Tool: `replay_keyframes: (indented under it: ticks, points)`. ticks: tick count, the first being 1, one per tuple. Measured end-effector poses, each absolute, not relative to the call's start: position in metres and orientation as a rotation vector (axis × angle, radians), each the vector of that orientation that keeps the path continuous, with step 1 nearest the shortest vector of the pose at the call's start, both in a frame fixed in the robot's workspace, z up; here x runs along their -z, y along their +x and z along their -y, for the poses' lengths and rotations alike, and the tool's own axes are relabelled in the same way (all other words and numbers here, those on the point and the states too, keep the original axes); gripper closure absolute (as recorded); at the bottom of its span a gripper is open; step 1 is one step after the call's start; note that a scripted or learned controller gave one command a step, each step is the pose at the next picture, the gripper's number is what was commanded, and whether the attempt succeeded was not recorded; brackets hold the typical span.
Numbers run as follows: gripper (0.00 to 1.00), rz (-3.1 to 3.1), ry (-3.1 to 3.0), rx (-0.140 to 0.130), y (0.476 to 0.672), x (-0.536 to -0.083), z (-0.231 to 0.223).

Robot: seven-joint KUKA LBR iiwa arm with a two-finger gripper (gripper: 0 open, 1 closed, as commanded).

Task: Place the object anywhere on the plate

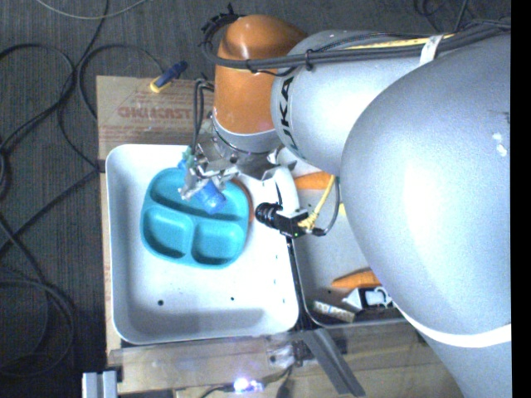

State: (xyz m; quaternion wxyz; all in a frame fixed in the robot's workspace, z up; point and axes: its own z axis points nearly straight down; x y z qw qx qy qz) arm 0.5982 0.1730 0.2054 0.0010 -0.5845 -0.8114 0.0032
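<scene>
Left bin (124, 305): white, shallow, sits on the counter over a cardboard sheet (149, 114) with red print. In it, a blue divided plate (195, 230) with 3 compartments, placed toward the bin's far-right part. 2 small dark specks on the bin floor nearer the camera.

Pincer (202, 182) is low over the plate's far compartment, at its right side. A small blue item (213, 199) sits right at the fingertips, touching or just above the plate; can't tell if it's gripped or how far the fingers are apart. The metal parts blur into the blue.

Arm: orange band (249, 65) above the wrist, grey body fills the right side. A black connector with a yellow cable (286, 220) hangs over the divide between bins.

Right bin (305, 280): mostly hidden by the arm. Visible: 2 orange pieces (358, 279), 1 far and 1 nearer, and a black-and-white item (375, 298) at the near edge.
</scene>
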Motion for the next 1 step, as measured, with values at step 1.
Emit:
replay_keyframes:
  ticks: [1]
  points:
    - [1.0,2.58,-1.79,-0.012,0.598,-0.1886,-0.2106]
